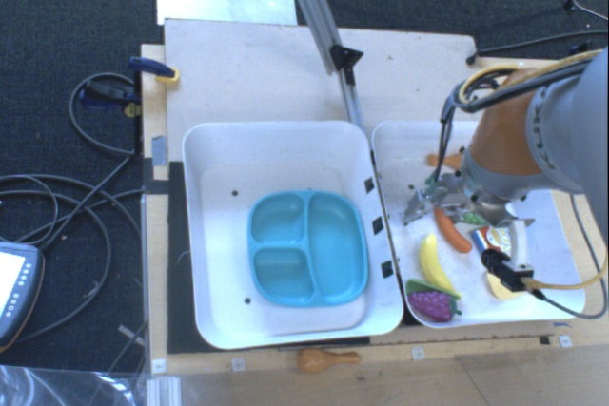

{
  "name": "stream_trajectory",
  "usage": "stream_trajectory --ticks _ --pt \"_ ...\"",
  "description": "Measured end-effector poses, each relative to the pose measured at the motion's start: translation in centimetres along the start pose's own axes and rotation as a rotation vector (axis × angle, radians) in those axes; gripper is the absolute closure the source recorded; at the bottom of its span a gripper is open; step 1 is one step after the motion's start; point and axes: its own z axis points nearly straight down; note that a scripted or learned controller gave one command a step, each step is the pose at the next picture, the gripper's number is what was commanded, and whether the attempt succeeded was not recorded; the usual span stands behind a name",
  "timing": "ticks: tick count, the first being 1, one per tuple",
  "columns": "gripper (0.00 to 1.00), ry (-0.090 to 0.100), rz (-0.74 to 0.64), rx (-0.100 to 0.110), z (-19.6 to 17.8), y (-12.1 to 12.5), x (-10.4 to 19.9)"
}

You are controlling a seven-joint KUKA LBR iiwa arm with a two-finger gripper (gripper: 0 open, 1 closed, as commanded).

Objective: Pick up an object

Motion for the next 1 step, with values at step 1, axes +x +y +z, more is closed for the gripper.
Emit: stream_trajectory --ticks 1 --pt "1.0 0.0 0.0 -0.004 -1.17 0.11 0.0"
